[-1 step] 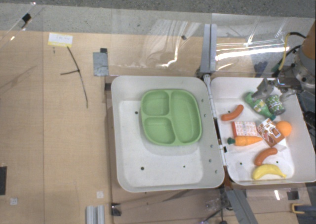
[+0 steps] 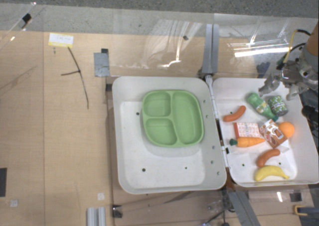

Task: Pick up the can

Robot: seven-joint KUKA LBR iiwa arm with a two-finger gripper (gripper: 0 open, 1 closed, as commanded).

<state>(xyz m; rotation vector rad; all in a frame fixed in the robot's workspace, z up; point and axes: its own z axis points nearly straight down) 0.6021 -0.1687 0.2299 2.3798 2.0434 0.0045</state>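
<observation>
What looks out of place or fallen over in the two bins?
Nothing looks spilled or damaged. In the right bin, the can and the green bottle lie on their sides, touching, just below the gripper. The green tray sits flat in the left bin.

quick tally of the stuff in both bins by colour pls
Green: 3, the divided plate, the bottle, the can
Orange: 2, the carrot, the round fruit
Red-brown: 2, the sausages
Yellow: 1, the banana
Red and white: 2, the flat packet, the small carton
Total: 10
</observation>
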